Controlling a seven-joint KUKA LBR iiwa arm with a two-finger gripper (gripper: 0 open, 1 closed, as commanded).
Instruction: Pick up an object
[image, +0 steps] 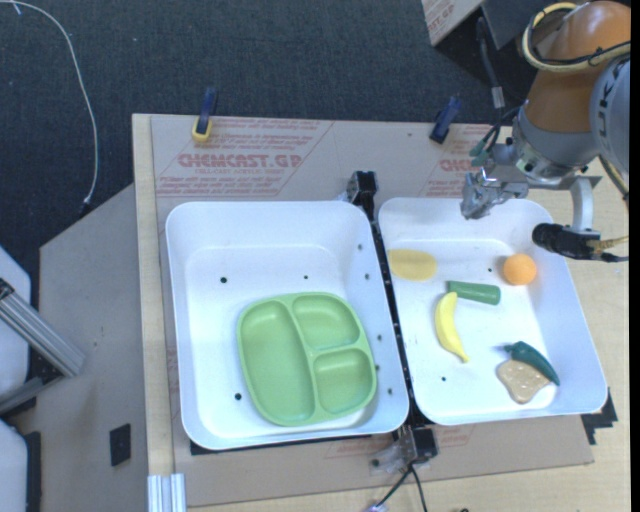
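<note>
Hovering at the far edge of the right bin (585, 390), the pincer (478, 203) is seen above bare white floor, with nothing held between its fingers; whether they are spread or closed cannot be told from this slant. No object has yet been picked.

The candidates all lie in the right bin: a pale yellow disc (413, 264) nearest the pincer, a green cylinder (474, 292), a banana (450, 326), an orange ball (518, 269), a tan piece (524, 380) and a dark green piece (530, 358) touching it. The left bin (185, 300) holds a green divided plate (303, 356).

For a sound grasp, an object standing apart from its neighbours is best chosen, and the banana is judged suitable. Its long axis runs roughly from far to near, the far end leaning slightly toward the green cylinder and the near tip pointing toward the near-right. The fingers should be turned across that axis and brought down over the thick middle, so that the curve is not pushed aside. The bin walls should be kept clear of during descent.
</note>
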